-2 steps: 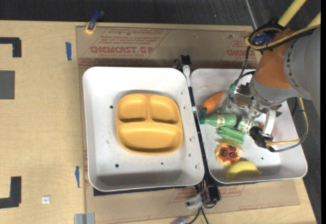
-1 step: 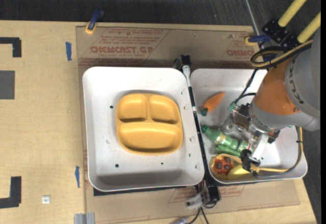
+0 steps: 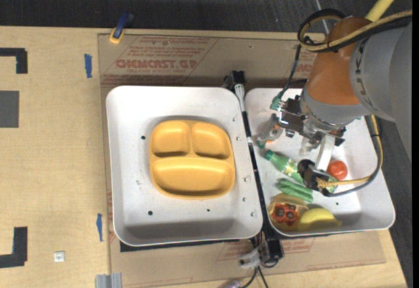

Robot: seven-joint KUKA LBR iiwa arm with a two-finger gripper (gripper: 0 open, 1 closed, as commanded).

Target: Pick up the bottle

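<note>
A small green bottle (image 3: 282,162) lies on its side in the right bin (image 3: 366,211), close to that bin's left wall. My gripper (image 3: 277,127) hangs over the upper left part of the same bin, just above and behind the bottle's cap end. The grey arm with its orange band comes in from the upper right. Nothing shows in the gripper's hold, and the bottle rests on the bin floor.
In the right bin a green pod-like piece (image 3: 296,189) lies below the bottle, with a red tomato (image 3: 338,169), a yellow banana (image 3: 319,217) and a red and yellow fruit (image 3: 285,212) nearby. The left bin (image 3: 124,149) holds a yellow divided plate (image 3: 192,157).
</note>
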